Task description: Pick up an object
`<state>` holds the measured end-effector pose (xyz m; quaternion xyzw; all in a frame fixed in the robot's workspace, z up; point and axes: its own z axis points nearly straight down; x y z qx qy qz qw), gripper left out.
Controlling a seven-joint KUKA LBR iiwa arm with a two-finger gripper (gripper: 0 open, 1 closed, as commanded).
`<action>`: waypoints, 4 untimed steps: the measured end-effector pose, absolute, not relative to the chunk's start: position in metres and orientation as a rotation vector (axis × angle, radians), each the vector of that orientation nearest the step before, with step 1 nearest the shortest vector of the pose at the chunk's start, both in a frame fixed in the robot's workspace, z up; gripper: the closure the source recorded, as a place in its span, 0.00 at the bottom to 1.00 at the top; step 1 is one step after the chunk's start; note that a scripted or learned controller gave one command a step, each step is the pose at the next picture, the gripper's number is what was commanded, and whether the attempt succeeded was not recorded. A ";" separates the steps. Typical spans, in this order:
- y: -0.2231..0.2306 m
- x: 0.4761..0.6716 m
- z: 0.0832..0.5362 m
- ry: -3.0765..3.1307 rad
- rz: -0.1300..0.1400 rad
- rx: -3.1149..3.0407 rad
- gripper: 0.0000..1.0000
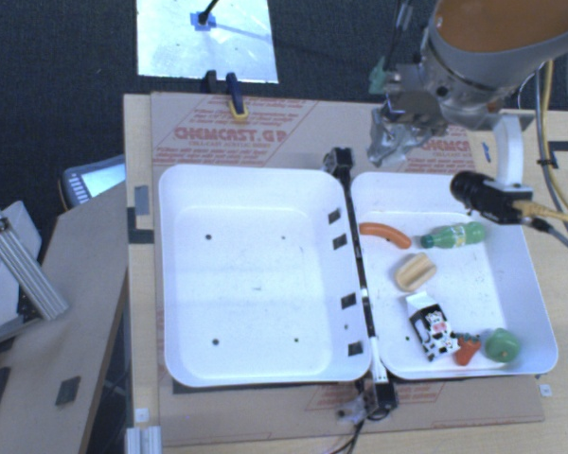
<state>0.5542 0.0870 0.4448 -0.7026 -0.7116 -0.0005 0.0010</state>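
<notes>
Camera view from above: a wooden bench [95, 282] holds a cardboard sheet [265, 126] under two white bins. Nearest in the right bin [535, 291] lie a green ball [501, 346], an orange piece [466, 352] and a black-and-white box [433, 328]. Farther back sit a bun [415, 271], a sausage [385, 235] and a green bottle [454, 236]. The left bin [256, 272] sits beside it. The gripper [398, 140] hangs above the right bin's far rim; whether it is apart or together is unclear. Dark carpet [47, 64] and a shiny plate [206, 25] lie beyond.
</notes>
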 end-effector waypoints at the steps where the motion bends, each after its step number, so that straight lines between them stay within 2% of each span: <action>1: 0.160 0.574 0.418 -2.232 -0.002 -2.208 1.00; 2: 0.190 0.616 0.543 -2.235 -0.025 -2.219 1.00; 3: 0.237 0.650 0.534 -2.230 -0.005 -2.214 1.00; 4: 0.235 0.569 0.529 -2.229 -0.001 -2.211 1.00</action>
